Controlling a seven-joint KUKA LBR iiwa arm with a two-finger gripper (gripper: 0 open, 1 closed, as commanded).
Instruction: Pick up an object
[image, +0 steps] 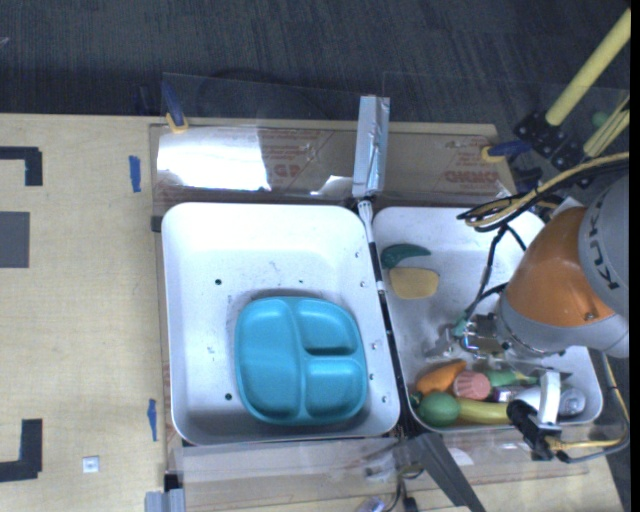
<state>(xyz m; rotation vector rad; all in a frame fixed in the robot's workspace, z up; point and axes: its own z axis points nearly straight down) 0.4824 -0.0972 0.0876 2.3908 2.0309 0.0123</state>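
My gripper hangs low over the middle of the right bin, under the orange-banded wrist. Just below it, along the bin's near wall, lie an orange piece, a pink piece, a round green piece and a long yellow piece. Further back in that bin sit a pale yellow piece and a teal piece, both apart from the gripper. I see nothing held. The wrist hides the right part of this bin.
The left bin holds a blue divided plate. A raised divider stands behind the seam between the bins. Yellow cables run to the arm at the right.
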